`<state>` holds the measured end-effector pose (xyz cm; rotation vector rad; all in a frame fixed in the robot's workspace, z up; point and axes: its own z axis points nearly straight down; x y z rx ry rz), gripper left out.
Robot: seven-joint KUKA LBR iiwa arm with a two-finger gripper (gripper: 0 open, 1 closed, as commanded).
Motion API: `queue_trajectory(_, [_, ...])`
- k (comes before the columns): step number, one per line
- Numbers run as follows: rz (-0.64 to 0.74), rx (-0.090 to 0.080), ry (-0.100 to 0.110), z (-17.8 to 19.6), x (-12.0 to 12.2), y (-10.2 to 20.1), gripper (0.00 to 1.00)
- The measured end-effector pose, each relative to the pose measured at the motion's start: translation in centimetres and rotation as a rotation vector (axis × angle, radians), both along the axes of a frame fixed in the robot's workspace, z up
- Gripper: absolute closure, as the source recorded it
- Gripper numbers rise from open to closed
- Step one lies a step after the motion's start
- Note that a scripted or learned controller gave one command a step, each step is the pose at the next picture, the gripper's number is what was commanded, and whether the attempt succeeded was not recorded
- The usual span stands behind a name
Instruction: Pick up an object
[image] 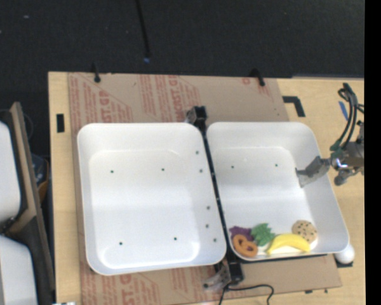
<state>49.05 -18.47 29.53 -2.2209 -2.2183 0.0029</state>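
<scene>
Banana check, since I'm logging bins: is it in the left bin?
No, the banana lies in the right bin, along its near edge.

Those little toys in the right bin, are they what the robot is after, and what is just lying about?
For the job: banana, cookie, pretzel, green leaf toy, purple toy, gripper.

Just there: left bin, right bin, cardboard sheet, white ball.
</scene>
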Motion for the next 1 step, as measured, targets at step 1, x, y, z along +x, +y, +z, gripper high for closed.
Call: queue_trajectory(1, [0.001,-0.001,-0.004,0.19,0.07,0.01,0.00])
